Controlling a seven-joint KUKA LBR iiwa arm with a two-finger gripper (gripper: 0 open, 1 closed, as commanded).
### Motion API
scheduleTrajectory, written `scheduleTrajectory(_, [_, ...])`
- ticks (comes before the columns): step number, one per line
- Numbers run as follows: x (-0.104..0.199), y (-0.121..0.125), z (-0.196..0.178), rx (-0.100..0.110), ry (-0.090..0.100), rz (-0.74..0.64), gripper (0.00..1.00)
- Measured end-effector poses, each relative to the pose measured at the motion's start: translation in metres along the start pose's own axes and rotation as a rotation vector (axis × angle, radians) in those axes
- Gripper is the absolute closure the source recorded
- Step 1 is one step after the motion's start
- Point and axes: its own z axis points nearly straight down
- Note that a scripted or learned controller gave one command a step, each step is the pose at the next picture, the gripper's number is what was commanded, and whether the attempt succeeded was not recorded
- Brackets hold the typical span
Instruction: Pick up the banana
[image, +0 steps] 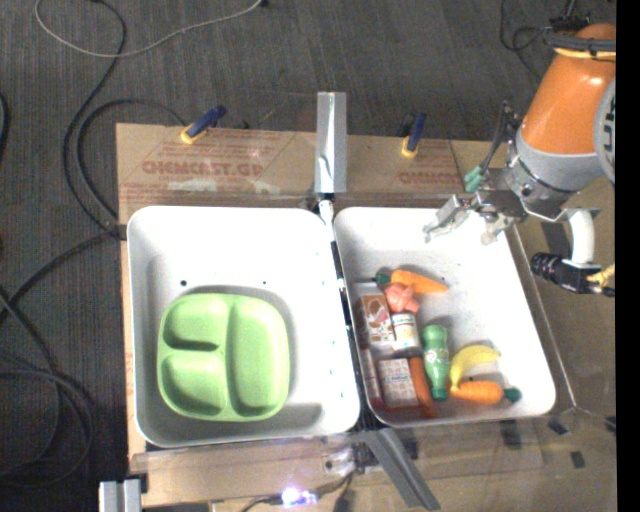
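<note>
The yellow banana (470, 361) lies near the front right corner of the right bin (530, 300), curved over an orange carrot (480, 393). My gripper (466, 220) hovers above the back of the right bin, well behind the banana. Its two fingers (443, 222) stand apart with nothing between them.
The right bin also holds a second carrot (420, 281), a pink toy (400, 297), a green bottle (436, 360), a small jar (404, 332) and flat red packets (398, 381). A green divided plate (226, 356) sits in the left bin (150, 240). A metal post (330, 140) stands behind the bins.
</note>
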Motion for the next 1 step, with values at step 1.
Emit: scheduleTrajectory(1, [-0.0082, 0.0315, -0.0705, -0.001, -0.002, 0.095, 0.00])
